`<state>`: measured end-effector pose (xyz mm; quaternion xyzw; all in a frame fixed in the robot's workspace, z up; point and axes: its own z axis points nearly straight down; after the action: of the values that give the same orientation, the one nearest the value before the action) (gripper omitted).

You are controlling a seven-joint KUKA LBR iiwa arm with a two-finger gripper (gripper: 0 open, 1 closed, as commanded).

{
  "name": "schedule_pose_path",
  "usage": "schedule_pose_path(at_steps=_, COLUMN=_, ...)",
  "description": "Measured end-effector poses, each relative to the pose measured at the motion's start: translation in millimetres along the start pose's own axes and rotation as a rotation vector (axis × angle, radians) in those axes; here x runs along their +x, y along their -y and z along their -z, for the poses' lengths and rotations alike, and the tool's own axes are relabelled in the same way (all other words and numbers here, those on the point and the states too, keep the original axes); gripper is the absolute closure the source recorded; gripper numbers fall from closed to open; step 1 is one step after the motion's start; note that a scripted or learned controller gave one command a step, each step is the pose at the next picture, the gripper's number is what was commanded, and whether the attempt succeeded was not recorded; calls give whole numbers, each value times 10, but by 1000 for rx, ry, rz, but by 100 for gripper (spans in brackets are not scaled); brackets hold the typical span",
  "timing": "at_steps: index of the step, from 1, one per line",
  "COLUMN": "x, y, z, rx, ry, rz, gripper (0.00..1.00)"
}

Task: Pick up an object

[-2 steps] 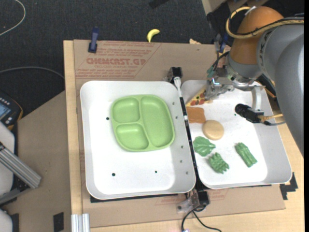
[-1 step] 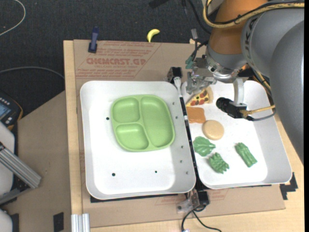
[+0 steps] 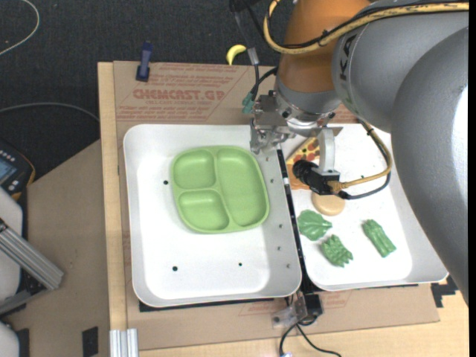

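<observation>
My gripper hangs over the ridge between the two bins, near their far end, at the top right corner of a green divided plate that lies in the left bin. Nothing shows between its tips. In the right bin, just right of the gripper, an orange-red speckled flat piece lies partly hidden under the wrist. Nearer the front are a tan disc, a green leaf-shaped toy, a knobbly green toy and a ribbed green toy.
The grey arm with its orange band covers the far and right part of the right bin. A brown board lies under both bins, with a blue clip at its far edge.
</observation>
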<state>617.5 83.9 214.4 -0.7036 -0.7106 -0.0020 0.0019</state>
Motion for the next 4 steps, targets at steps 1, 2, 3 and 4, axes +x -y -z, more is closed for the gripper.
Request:
schedule_pose_path(at_steps=1, x=628, y=445, z=89, rx=4, ry=2, rz=-2, gripper=100)
schedule_pose_path(at_steps=2, x=1160, y=452, z=811, rx=-9, ry=1, rz=-3, gripper=100)
schedule_pose_path(at_steps=3, x=1450, y=726, z=1365, rx=-7, ry=1, rz=-4, gripper=100)
schedule_pose_path(at_steps=4, x=1435, y=1244, z=3312, rx=-19, ry=-5, rz=-5, gripper=100)
